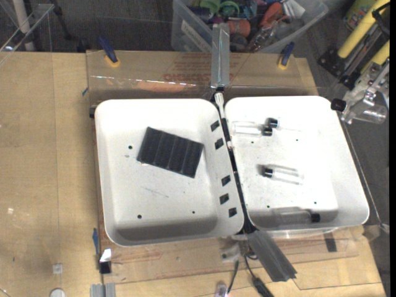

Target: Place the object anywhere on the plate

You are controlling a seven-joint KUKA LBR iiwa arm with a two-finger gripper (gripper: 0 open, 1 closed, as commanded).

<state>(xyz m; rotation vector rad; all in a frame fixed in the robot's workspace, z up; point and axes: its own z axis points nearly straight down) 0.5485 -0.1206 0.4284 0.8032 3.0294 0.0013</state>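
Camera view: gripper (365, 107) at right bin's (328, 197) edge, touching nothing.

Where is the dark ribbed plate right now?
The dark ribbed plate lies flat in the left bin of the camera view, slightly above its middle, left of the divider between the bins.

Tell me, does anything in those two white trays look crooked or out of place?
Slightly. The dark ribbed plate in the left bin lies askew, turned at an angle to the bin's sides. In the right bin, clear tubes with black caps lie scattered at different angles. Nothing looks spilled or broken.
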